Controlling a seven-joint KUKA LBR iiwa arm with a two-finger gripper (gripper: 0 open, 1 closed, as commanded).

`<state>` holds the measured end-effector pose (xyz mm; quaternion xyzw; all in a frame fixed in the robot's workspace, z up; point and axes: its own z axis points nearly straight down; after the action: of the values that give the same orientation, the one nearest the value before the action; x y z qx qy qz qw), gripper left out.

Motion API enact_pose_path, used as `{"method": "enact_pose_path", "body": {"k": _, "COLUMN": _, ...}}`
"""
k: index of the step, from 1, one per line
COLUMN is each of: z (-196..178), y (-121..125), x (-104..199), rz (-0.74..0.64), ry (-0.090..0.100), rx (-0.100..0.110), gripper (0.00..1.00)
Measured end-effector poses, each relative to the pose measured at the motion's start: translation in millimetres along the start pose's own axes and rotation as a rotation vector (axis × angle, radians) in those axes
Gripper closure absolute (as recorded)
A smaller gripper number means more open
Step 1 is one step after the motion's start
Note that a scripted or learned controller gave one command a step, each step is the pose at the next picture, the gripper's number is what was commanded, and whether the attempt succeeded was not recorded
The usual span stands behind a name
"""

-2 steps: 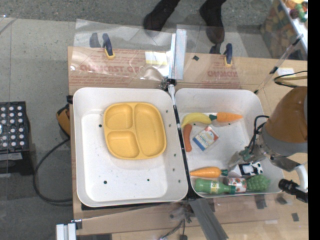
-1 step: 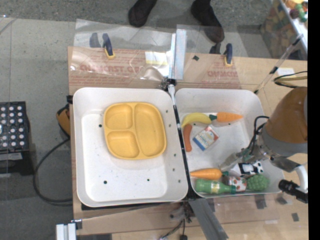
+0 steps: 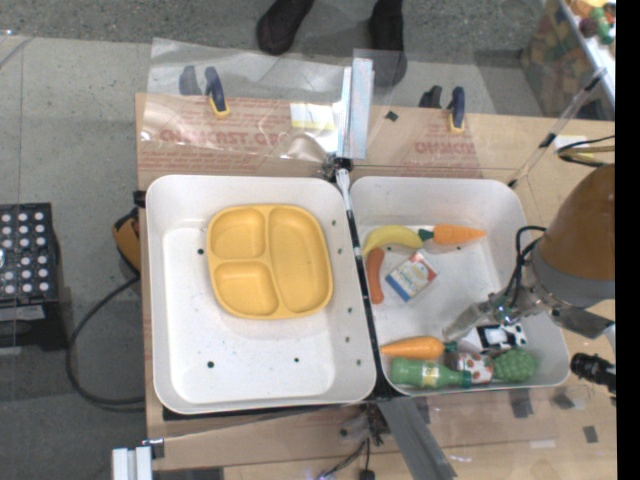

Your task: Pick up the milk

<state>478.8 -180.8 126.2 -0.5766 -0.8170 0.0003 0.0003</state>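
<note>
The hand [image 3: 480, 318] hangs low over the right bin [image 3: 505, 200], near its front; whether it is open or closed I cannot tell. The milk [image 3: 410, 276], a small white and blue carton, lies tilted mid-bin, apart from the hand. A good pick would likely centre over the carton and close across its narrow sides. Around it lie a banana [image 3: 392, 237], two carrots [image 3: 458, 234], a sausage [image 3: 375, 274] and a green bottle [image 3: 428, 373]. The left bin [image 3: 180, 368] holds a yellow divided plate [image 3: 270, 261].
</note>
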Motion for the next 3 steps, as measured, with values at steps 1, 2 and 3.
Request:
{"method": "enact_pose_path", "body": {"k": 1, "z": 33, "y": 0, "x": -3, "rz": 0.073, "ry": -0.002, "rx": -0.002, "gripper": 0.0}}
{"method": "enact_pose_path", "body": {"k": 2, "z": -19, "y": 1, "x": 2, "rz": -0.11, "ry": -0.002, "rx": 0.001, "gripper": 0.0}}
{"method": "enact_pose_path", "body": {"k": 3, "z": 24, "y": -2, "x": -20, "rz": -0.142, "ry": -0.003, "rx": -0.01, "gripper": 0.0}}
